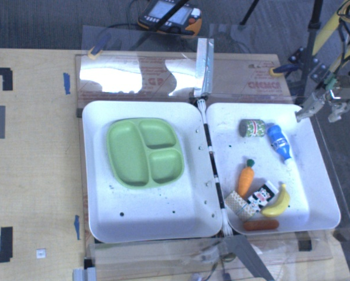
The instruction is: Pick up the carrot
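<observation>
The carrot (pixel 245 179) lies in the right bin (pixel 315 157), well apart from my gripper (pixel 327 101) at its far corner; its grip I cannot tell.

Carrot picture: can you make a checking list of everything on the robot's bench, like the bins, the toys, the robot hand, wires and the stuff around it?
Surface: two white bins side by side, left bin and right bin, on a wooden bench.
Job's things: carrot lies in the right bin, green top pointing away from the camera, nothing gripping it.
Clutter: green tray in the left bin; in the right bin a small can, blue bottle, banana, black and white carton and sausage.
Grippers: gripper at the right bin's far right corner, away from the carrot.
Cables: yellow cable at top right.
Surroundings: handheld pendant beyond the bench.
</observation>
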{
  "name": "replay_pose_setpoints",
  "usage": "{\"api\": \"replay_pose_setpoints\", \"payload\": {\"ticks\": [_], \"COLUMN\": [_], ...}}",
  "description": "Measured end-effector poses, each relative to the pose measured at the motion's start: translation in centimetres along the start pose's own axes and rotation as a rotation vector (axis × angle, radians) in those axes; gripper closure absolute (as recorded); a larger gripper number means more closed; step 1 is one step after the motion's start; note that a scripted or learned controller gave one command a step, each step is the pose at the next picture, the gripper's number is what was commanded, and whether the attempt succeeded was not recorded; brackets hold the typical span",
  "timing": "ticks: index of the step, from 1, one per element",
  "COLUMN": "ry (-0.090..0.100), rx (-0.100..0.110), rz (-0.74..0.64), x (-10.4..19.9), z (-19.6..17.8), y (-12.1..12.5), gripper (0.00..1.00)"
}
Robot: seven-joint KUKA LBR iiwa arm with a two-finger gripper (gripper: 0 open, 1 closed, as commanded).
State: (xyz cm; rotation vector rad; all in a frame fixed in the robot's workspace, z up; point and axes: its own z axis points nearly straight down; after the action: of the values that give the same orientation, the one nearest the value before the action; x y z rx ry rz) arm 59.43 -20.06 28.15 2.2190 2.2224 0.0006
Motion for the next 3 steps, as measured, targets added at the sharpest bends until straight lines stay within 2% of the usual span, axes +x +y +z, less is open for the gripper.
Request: {"api": "replay_pose_setpoints", "payload": {"ticks": [1, 2, 3], "ry": [0.001, 0.002, 0.001], "rx": [0.002, 0.003, -0.003], "rz": [0.009, -0.068, 0.266], "x": [4.5, 10.6, 10.3], "z": [10.0, 15.6, 19.5], "y": [-9.5, -10.7, -7.3], "gripper": [0.00, 0.00, 0.00]}}
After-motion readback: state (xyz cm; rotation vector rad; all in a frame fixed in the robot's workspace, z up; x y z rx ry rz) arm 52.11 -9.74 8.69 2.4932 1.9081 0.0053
